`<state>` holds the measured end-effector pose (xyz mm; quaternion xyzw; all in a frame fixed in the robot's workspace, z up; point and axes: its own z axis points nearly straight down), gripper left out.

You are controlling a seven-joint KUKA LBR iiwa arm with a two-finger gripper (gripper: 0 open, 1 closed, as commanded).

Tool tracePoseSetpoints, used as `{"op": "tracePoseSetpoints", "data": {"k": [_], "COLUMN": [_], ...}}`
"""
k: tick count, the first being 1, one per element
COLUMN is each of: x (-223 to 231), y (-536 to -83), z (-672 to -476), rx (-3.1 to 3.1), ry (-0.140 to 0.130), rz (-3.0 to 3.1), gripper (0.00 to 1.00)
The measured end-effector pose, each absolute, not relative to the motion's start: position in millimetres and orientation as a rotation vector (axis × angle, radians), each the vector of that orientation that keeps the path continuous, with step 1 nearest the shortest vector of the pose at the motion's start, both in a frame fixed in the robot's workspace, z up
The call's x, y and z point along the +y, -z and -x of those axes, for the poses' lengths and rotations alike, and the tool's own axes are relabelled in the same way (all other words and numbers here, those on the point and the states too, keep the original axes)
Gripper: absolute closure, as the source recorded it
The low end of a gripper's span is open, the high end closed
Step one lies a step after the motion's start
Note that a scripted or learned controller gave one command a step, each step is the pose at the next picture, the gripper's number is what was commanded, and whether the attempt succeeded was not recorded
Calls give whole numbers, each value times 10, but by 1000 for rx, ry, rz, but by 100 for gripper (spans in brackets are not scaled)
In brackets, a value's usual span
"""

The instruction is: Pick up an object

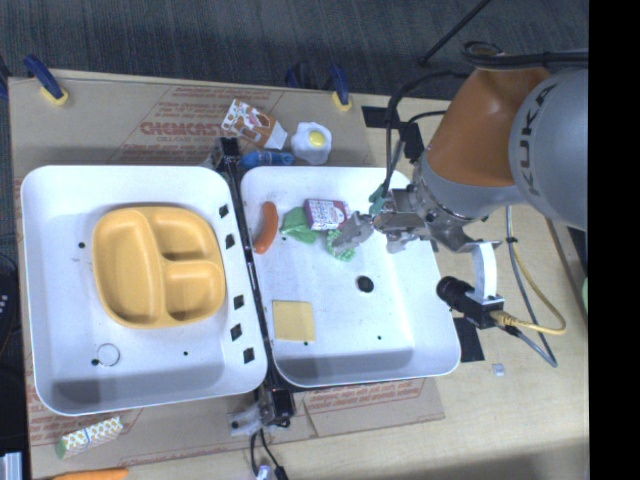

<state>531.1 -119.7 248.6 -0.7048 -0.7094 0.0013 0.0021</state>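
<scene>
Cardboard sheeting covers the bench [180, 108], clamped at its far edge, and on it sit two shallow white bins side by side. We take the likely target to be the green item [297, 223] with a small printed packet [324, 212] against it, lying in the far part of the right bin [340, 363]. The gripper [352, 232] sits low over the right end of this cluster, at or just beside the green piece. We cannot tell how the jaws stand, nor whether anything lies between them. Outward from there, the same bin holds an orange sausage-shaped piece [266, 227] near its left wall and a flat yellow square [293, 320] toward its near side. The left bin [60, 388] carries a yellow divided tray [160, 263]. We judge the task as begun but unfinished: the arm is at the objects, yet nothing is visibly lifted, so grasp and raise remain.
</scene>
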Motion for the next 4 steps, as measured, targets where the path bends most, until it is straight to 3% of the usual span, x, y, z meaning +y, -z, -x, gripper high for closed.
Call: {"op": "tracePoseSetpoints", "data": {"k": [1, 2, 3, 4], "x": [-1317, -1186, -1004, -992], "y": [-1687, -915, -917, -1017], "z": [-5829, -6172, -6177, -6181], "rx": [-2045, -2338, -2188, -2190], "ry": [-6, -3, -9, -9], "rz": [2380, 2093, 2253, 2247], "gripper": [0, 0, 0, 100]}}
